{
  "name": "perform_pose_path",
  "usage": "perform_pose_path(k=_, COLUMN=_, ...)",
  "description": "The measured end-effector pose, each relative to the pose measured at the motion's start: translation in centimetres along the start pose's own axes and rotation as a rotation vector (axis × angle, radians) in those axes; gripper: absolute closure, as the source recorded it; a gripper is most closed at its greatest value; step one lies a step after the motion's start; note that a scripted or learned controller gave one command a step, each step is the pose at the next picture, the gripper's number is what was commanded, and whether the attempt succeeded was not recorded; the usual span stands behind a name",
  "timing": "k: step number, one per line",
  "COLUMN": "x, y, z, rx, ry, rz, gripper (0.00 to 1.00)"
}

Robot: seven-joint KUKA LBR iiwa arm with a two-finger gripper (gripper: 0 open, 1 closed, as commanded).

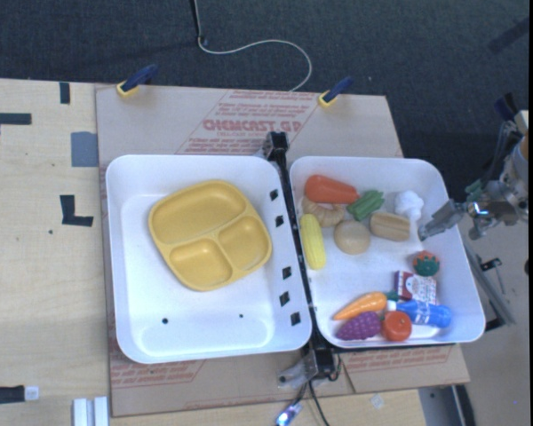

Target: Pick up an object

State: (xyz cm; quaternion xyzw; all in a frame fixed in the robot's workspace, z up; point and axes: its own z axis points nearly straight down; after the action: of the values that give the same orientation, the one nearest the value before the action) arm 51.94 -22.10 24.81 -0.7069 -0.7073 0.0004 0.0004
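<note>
Two white bins sit on the bench (35, 238): toy food fills the right bin (444, 185), where the tool (440, 220), spread unclear, hovers at the rim near the bread roll (390, 226), best approached straight down.

Bare white floor of the right bin (360, 278) lay open left of the pincer (446, 220); the round white plastic piece (409, 203) stood nearest.
</note>
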Motion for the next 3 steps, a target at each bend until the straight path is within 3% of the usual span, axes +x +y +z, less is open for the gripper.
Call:
perform_pose_path(k=1, x=5.2, y=-3.5, z=16.7, rx=-0.009, ry=-0.009, rz=0.0, gripper=0.0)
perform_pose_path(k=2, x=5.0, y=-3.2, z=14.9, rx=-0.014, ry=-0.007, rz=0.001, gripper=1.0)
perform_pose_path(k=3, x=9.6, y=-3.4, z=3.9, rx=-0.009, ry=0.001, rz=-0.006, gripper=1.0)
